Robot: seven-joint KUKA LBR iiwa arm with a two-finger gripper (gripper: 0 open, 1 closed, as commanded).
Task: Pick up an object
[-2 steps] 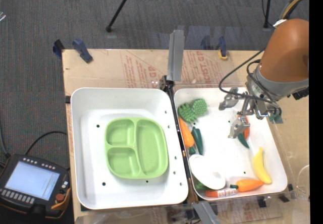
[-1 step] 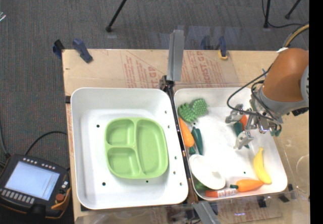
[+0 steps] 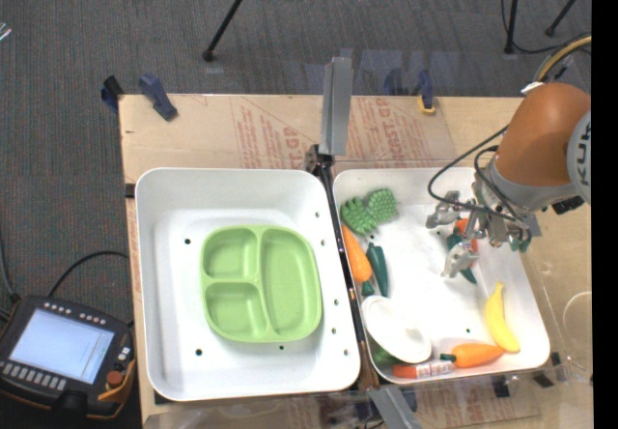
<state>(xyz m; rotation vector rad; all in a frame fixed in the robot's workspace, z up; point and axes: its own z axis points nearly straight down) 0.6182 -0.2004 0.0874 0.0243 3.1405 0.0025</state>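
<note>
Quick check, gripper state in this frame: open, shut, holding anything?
Gripper: cannot be told; it is low over the right bin, beside a dark green item.

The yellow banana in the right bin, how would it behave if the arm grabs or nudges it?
The banana looks like smooth, glossy plastic, so it is probably stiff, light and somewhat slippery. Its curved shape would likely make it pivot or rock rather than roll straight if pushed on the bin floor.
</note>
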